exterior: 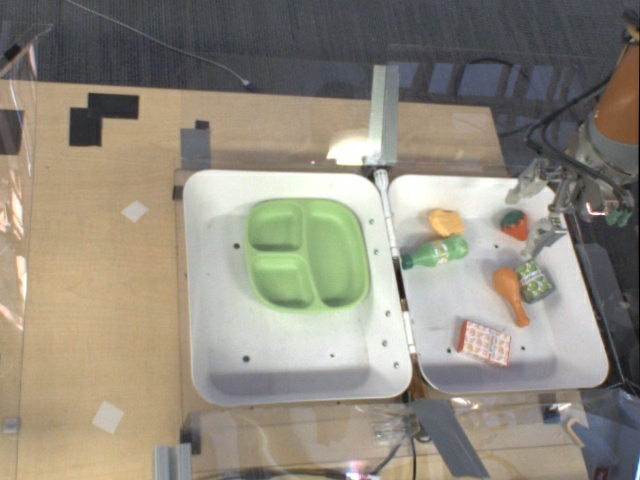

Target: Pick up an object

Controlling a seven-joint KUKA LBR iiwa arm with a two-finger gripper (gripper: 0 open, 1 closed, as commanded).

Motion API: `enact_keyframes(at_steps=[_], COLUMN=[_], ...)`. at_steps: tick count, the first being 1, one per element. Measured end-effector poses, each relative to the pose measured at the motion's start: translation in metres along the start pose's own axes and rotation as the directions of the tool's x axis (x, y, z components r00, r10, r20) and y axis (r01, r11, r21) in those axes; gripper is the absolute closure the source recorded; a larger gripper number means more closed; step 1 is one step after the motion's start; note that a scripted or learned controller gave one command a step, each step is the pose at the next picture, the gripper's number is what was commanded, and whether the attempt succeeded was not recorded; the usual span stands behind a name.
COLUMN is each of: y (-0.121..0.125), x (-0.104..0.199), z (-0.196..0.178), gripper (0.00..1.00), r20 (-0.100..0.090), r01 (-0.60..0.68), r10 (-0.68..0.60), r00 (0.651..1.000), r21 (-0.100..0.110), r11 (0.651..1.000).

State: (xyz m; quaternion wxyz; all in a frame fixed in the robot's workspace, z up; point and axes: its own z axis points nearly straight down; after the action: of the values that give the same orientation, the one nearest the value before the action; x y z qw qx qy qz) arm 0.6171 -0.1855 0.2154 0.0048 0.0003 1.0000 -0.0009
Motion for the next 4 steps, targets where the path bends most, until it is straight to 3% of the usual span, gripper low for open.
enact_keyframes(at_steps=[1, 2, 3, 4], y=[0.002, -0.011, -0.01, 0.065], x=[-0.037, -0.009, -0.014, -0.009], z=[0.115, 0.128, 0.112, 0.031], gripper=[0.0, 0.0, 1.0, 1.0], r20=[0.005, 0.0, 0.014, 0.003], r01=[-0.338, -0.389, -0.382, -0.611], r10=[0.338, 0.389, 0.382, 0.611], r00=[0.941, 0.921, 0.924, 0.792], r21=[0.0, 0.001, -0.001, -0.005], r11=[0.941, 0.921, 0.924, 0.792])
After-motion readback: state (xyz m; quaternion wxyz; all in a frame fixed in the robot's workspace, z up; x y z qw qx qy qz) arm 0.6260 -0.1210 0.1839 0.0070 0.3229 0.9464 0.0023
